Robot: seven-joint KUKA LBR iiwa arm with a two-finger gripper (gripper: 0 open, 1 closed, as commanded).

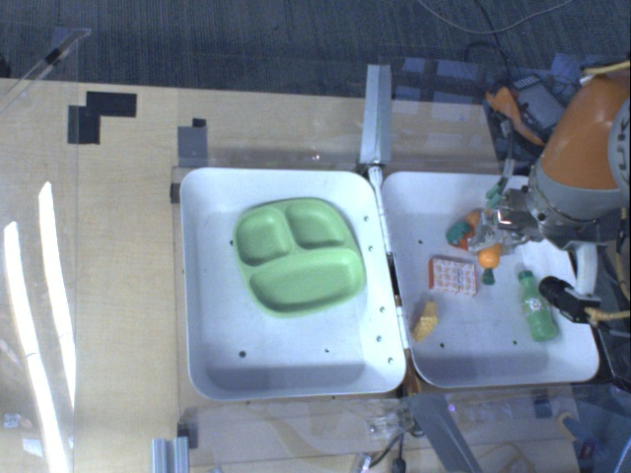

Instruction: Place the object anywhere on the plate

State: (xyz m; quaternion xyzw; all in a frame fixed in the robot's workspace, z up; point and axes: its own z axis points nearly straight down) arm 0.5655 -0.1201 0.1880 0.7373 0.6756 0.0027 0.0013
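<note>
A green divided plate (299, 257) sits in the left bin (207, 363). The tool (490, 227), grip state unclear, hovers over small items in the right bin (493, 363), near a red-patterned packet (454, 276) with unreadable print.

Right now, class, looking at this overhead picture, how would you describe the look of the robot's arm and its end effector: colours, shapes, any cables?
The arm enters from the right: a rounded grey body with a broad, glossy orange band above the wrist. The end effector is a small cluster of silver-grey metal parts, too blurred to make out in detail. A black, tube-like part with an orange-yellow tip hangs beside it.
</note>
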